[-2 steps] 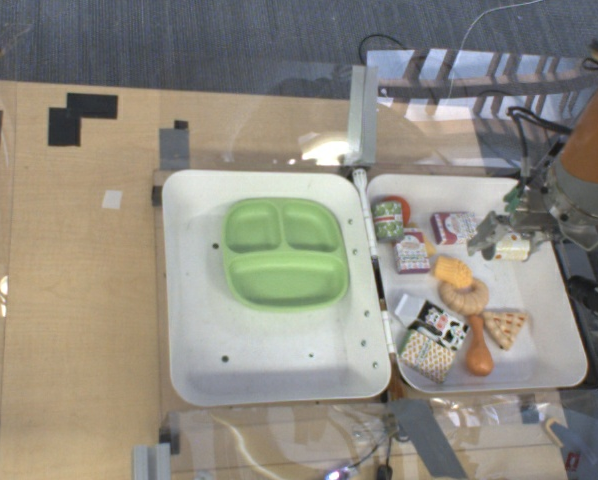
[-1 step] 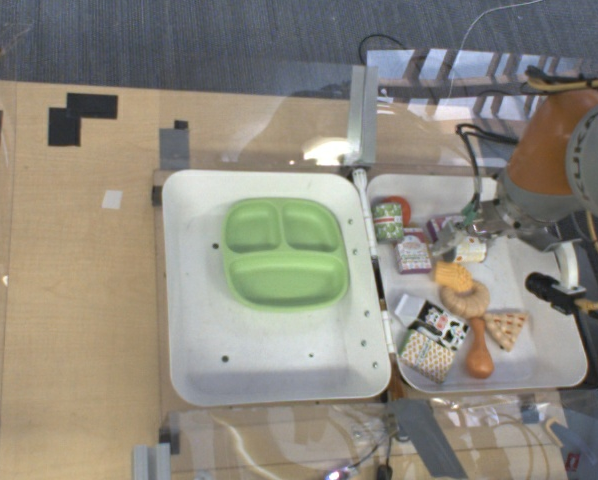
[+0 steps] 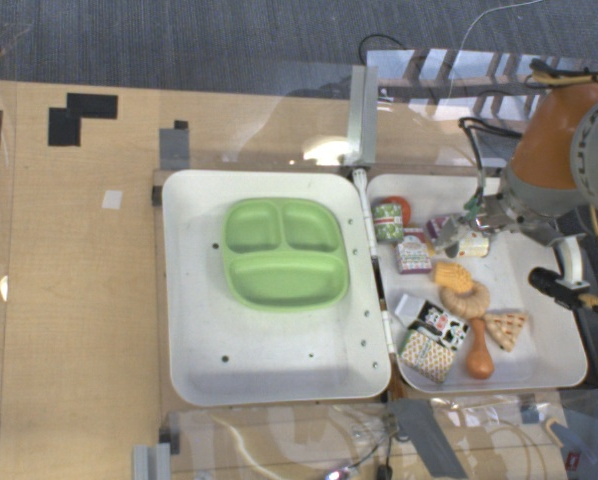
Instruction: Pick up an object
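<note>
Looking down on your bench (image 3: 69,298), you have two shallow white bins side by side. Your left bin (image 3: 194,358) carries a green divided plate (image 3: 284,253), lying flat near its middle with three compartments showing. Your right bin (image 3: 554,363) carries the clutter of small things.

Your arm (image 3: 569,148) comes in from the right, grey with the orange band above the wrist, and bends down over the upper part of the right bin. Your gripper (image 3: 476,230) sits low there, just beside a small pale item (image 3: 475,247) and a purple piece (image 3: 441,230); whether either is touched you cannot tell, and nothing is seen between the fingers. How the gripper stands, parted or closed, you cannot tell either.

Going down in size among the loose things: a brown wooden spoon (image 3: 476,340) lies with its bowl toward the bin's middle and its handle end toward the near rim. Beside it to the right lies a pizza-slice toy (image 3: 506,327). A patterned box (image 3: 428,356) rests at the near left, with a black-and-white carton (image 3: 441,324) just above it. A yellow corn-like piece (image 3: 454,275) touches the spoon's bowl. A green can (image 3: 389,224) with a red top stands by the dividing wall, a small pink-labelled box (image 3: 414,256) just beside it.
</note>
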